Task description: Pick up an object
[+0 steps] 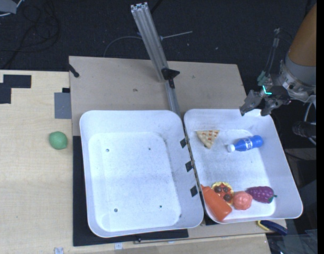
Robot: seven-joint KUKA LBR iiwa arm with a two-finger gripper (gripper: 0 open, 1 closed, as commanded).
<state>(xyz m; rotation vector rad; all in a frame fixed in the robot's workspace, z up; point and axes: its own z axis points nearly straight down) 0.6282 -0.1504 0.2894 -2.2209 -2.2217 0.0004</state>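
Green ball (pixel 58 140): lay on the bench at 9 o'clock, well apart from the bins.
Left bin (pixel 98 123): sat beside the right bin (pixel 280 152).
Waffle wedge (pixel 207 137): lay near the right bin's 11 o'clock corner.
Blue bottle (pixel 246 144): lay on its side just right of the wedge.
Carrot (pixel 216 205), small round toy (pixel 222 189), pink ball (pixel 242 200), grapes (pixel 261 194): clustered at 6 o'clock.
Gripper (pixel 255 106): hovered over the bin's 1 o'clock corner, holding nothing; finger spread could not be told.

The gripper (pixel 255 106) hangs over the right bin's (pixel 288 165) far right corner. Inside lie a waffle wedge (pixel 207 137), blue bottle (pixel 246 144), orange carrot (pixel 216 205) and purple grapes (pixel 261 194)
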